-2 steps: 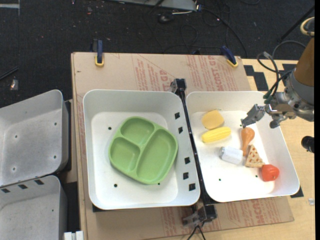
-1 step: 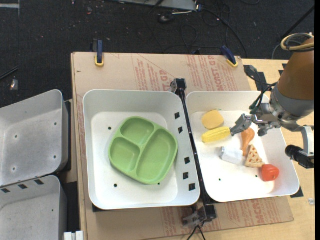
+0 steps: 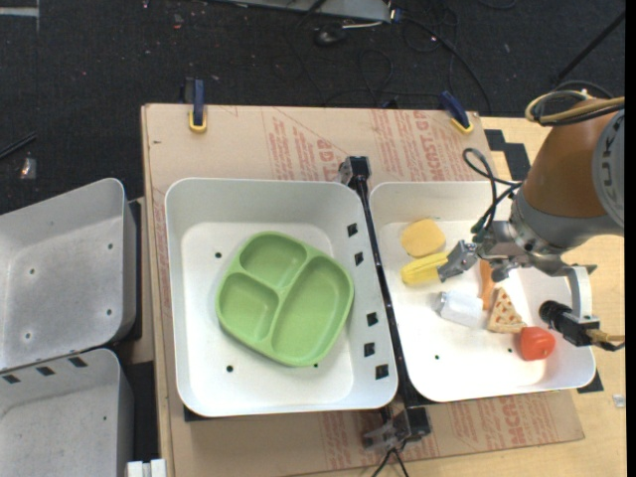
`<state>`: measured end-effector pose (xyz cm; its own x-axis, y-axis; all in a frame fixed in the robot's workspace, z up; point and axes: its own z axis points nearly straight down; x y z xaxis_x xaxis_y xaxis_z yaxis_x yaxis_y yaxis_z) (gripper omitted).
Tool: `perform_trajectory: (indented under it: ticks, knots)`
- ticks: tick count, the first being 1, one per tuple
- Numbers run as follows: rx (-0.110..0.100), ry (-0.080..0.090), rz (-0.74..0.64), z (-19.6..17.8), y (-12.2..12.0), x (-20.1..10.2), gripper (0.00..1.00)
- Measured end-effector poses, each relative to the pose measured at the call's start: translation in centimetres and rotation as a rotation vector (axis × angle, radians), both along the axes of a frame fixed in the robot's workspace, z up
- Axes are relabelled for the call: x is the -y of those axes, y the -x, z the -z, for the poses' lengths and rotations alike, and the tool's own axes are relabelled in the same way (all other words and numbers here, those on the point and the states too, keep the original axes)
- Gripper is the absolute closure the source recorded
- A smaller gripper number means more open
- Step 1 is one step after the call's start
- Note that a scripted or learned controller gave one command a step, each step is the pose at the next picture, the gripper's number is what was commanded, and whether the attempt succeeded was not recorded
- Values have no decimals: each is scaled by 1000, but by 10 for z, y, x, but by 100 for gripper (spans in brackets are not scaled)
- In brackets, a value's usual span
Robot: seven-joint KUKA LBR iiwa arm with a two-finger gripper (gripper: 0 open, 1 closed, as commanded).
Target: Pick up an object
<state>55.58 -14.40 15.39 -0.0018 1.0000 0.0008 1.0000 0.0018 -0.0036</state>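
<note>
On the bench: two shallow white bins side by side on a brown board (image 3: pixel 298 137), clamped at its far edge.
Arm: grey with an orange band (image 3: pixel 566 182), enters from 3 o'clock and hangs over the right bin.
Left bin: white, rim (image 3: pixel 199 192) rounded; sits at 9 o'clock of the right bin, the two touching along a black divider.
Right bin: white, bare floor (image 3: pixel 467 361) toward 6 o'clock; holds all the small items.
Green plate: three-compartment tray (image 3: pixel 286 297), lies flat and slightly turned in the middle of the left bin; nothing in its compartments.
Gripper: (image 3: pixel 467 258) low over the right bin's centre, pointing toward 9 o'clock; whether the fingers are spread or pressed together cannot be told from this angle, and nothing is seen between them.
White block: (image 3: pixel 459 307) at 6 o'clock of the gripper, just beside it, flat on the floor.
Yellow round piece: (image 3: pixel 422 236) at 10 o'clock of the gripper, near the divider.
Yellow corn-like piece: (image 3: pixel 424 268) at 6 o'clock of the round piece, close to the gripper tip; contact cannot be told.
Wedge: tan, speckled (image 3: pixel 504 311), touching the white block at its 3 o'clock.
Orange stick: (image 3: pixel 485 278) at 12 o'clock of the wedge, partly under the wrist.
Red ball: (image 3: pixel 537 343) at 4 o'clock of the wedge, near the bin's corner.
</note>
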Motion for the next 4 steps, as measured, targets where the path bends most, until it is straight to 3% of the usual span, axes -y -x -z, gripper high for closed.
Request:
perform_trajectory:
  ticks: [1, 2, 4]
  knots:
    - [0, 0, 2, 44, 0, -5, 0]
    - [4, 1, 3, 31, -1, -4, 100]
    - [9, 3, 0, -77, -5, 0, 100]
